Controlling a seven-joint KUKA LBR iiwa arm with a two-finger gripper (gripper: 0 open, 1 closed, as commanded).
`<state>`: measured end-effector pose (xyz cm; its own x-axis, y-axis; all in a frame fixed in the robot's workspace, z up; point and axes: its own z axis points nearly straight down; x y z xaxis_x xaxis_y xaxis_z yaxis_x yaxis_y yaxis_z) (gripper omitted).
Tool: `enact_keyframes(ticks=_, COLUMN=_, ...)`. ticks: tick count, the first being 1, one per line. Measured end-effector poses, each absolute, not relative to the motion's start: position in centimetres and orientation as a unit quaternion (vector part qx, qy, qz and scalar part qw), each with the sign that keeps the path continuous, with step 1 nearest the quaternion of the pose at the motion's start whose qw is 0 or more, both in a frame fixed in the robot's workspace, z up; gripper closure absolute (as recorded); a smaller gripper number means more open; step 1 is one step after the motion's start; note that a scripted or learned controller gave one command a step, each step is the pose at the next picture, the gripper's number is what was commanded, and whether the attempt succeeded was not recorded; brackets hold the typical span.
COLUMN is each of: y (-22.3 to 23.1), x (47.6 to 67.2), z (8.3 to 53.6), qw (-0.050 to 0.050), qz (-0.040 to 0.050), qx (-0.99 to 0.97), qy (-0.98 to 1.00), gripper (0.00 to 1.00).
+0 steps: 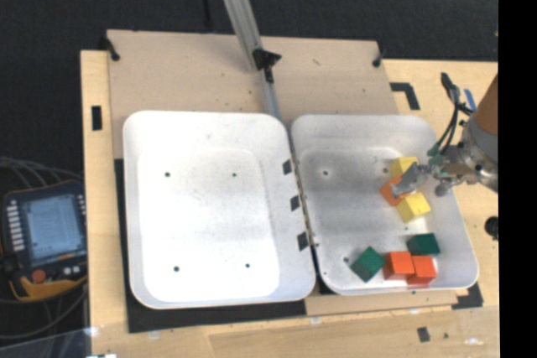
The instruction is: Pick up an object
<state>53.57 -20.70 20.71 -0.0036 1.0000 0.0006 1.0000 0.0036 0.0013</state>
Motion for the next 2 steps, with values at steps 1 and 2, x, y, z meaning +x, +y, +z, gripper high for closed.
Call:
enact_keyframes(ticks=1, y=-20.7, x=53.6, z=20.7, qw=0.000, qz=0.0009, qx=0.706, qy=0.708, gripper=0.00)
enact_keyframes(ticks=2, y=-19.9, x=53.1, z=15.1, qw=-0.001, qz=-0.0017, qx=0.707, qy=0.707, gripper=0.00)
